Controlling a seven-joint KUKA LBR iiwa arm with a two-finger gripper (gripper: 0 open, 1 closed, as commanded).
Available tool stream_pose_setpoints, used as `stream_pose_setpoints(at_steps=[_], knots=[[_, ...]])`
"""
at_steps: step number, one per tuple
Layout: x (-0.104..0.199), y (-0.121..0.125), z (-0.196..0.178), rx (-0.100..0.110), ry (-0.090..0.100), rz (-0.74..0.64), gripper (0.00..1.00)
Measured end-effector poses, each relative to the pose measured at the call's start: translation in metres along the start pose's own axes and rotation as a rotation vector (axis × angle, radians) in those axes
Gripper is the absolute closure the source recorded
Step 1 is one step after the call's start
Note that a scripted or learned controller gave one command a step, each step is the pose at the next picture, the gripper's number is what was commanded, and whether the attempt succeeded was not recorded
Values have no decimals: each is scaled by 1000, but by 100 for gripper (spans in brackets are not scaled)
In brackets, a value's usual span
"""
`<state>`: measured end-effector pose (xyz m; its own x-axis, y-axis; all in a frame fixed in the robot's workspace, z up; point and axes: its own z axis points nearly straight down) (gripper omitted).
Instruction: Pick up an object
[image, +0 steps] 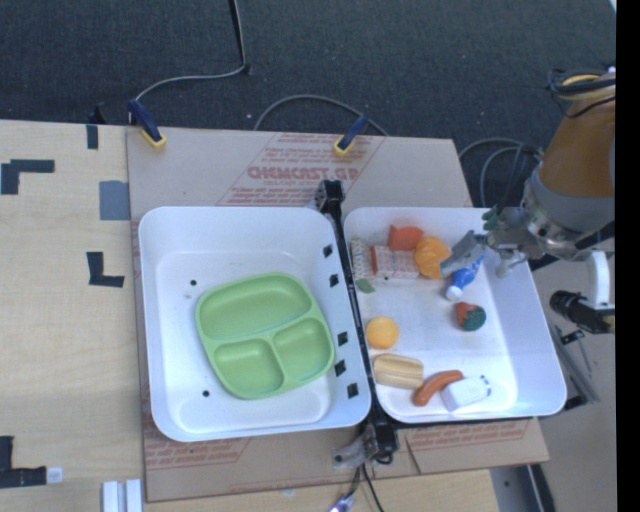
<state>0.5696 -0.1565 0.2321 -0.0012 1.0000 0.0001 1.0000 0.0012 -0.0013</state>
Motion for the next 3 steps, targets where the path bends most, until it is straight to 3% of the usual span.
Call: stream_pose_setpoints(at_steps=[1,2,3], knots=[[17,33,143,-3,0,-1,0],[49,79,146,6,-12,2,0],[46,96,147,11,-12,2,0]])
